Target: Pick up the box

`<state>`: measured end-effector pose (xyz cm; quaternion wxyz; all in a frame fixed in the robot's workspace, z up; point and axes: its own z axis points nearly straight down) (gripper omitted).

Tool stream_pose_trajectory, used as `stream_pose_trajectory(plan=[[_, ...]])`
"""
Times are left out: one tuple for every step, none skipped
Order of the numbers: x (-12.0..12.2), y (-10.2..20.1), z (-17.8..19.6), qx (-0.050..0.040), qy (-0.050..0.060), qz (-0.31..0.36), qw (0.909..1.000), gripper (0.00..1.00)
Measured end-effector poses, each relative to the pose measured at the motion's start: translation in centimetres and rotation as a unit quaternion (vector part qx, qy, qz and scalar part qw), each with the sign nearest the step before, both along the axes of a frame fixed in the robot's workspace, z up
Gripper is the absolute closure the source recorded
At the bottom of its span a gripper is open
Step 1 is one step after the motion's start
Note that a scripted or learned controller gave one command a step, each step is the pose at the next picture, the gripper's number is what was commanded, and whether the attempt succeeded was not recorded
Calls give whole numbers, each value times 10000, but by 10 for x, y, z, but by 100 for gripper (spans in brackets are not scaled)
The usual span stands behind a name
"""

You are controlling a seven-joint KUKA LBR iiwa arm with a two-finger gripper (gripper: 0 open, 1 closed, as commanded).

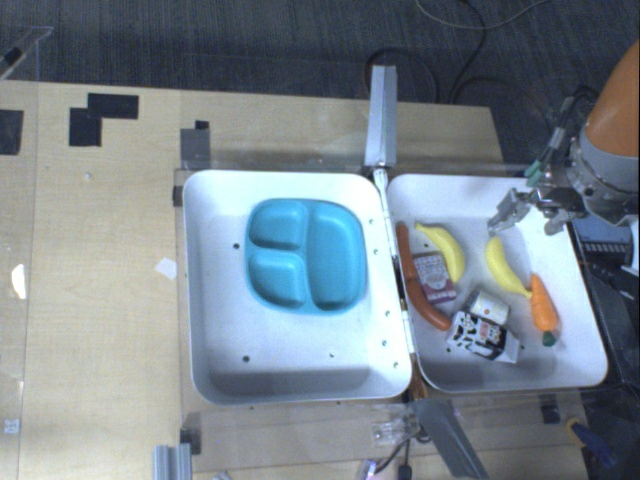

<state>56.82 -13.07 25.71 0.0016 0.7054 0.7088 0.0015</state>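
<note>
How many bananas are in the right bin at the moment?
2. One banana lies near the bin's middle, beside the sausage and packet. The other banana lies further right, next to the carrot, just below the hand. None looks hidden.

The bench (pixel 100 298) is light wood and fills most of the picture. Two white bins sit on it side by side: the left bin (pixel 215 358) near the middle, the right bin (pixel 580 358) at the right.

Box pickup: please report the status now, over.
Gripper above right bin's far edge, holding nothing. Box lies untouched near bin's front. Banana and carrot lie between them.
</note>
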Motion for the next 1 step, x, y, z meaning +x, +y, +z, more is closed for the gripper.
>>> stream_pose_trajectory(plan=[[60,41,-163,-1,-10,151,9999,0]])
